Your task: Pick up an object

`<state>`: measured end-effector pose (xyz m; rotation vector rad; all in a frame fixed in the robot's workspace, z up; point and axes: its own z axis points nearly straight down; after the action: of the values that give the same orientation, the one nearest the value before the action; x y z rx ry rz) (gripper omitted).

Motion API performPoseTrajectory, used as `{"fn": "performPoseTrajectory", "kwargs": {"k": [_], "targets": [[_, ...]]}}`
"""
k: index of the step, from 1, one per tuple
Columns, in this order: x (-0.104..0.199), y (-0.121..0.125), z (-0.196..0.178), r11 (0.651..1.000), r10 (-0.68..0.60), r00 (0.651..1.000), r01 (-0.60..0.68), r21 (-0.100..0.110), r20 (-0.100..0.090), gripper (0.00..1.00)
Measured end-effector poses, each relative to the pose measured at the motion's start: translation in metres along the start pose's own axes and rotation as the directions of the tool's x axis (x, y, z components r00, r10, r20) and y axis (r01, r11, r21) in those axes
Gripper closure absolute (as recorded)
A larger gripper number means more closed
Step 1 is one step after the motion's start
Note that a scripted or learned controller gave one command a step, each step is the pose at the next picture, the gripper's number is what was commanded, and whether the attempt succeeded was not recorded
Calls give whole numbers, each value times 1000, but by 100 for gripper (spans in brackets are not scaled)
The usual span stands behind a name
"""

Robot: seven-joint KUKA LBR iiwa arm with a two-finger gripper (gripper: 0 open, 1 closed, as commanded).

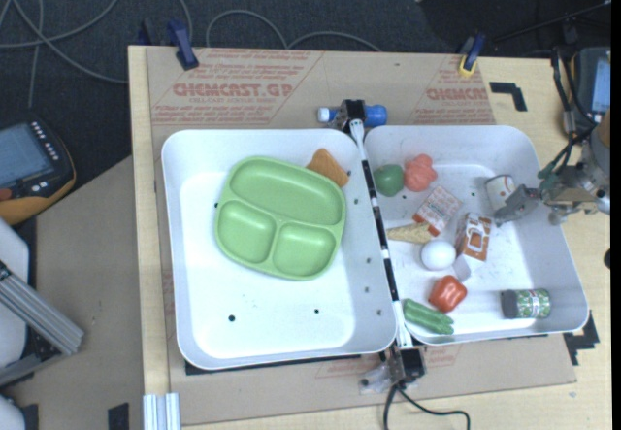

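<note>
Gripper [512,207] low over right bin [553,268], jaw state unclear, cannot tell. White cup [500,187] just above jaws, orange packet [474,237] just below-left: 2 likely targets.

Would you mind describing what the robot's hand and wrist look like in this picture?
At the right edge, the hand is a small grey metal piece with dark, slim fingers pointing left over the right bin. Behind it sits a pale grey, boxy wrist part with thin dark cables looping up to a bluish-grey block above. It is too blurred to make out any markings.
</note>
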<state>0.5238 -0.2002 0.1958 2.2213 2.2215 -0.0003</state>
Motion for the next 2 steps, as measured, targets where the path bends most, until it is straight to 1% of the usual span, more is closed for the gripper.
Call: {"fn": "performPoseTrajectory", "kwargs": {"k": [1,2], "targets": [[54,3,108,1000,-1,1000,1,-3,1,0],[68,29,111,1000,-1,1000,1,-2,0,0]]}}
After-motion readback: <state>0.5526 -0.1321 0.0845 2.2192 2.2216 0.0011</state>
